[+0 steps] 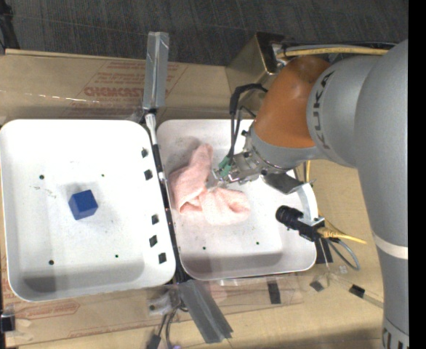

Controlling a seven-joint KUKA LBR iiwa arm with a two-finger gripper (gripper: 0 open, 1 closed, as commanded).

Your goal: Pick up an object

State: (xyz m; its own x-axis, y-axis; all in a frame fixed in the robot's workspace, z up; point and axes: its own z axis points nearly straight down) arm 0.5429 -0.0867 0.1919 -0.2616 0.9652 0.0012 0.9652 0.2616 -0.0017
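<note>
In the camera view two white bins stand side by side on the bench. The left bin (24, 195) holds one small blue cube (83, 203), which lies alone, a little left of the middle of the floor. The right bin (271, 257) holds a pink cloth (202, 187), crumpled, with one part reaching up toward the far wall and a wider part lying flat in the middle.

The arm (344, 100) comes in from the right and bends down over the right bin. Its gripper (224, 174) is low, at the right edge of the cloth, and it seems to touch the cloth or to be just above it. The wrist hides most of the gripper, so I cannot tell its state, and I cannot see any cloth held in it.

As for the task, I judge that the pick is at the reaching or grasping step and is not done. The cloth lies on the floor of the bin and no part of it looks lifted. What is left is to close on the cloth and raise it. The cube is well apart from the gripper, so the cloth is probably the target.
</note>
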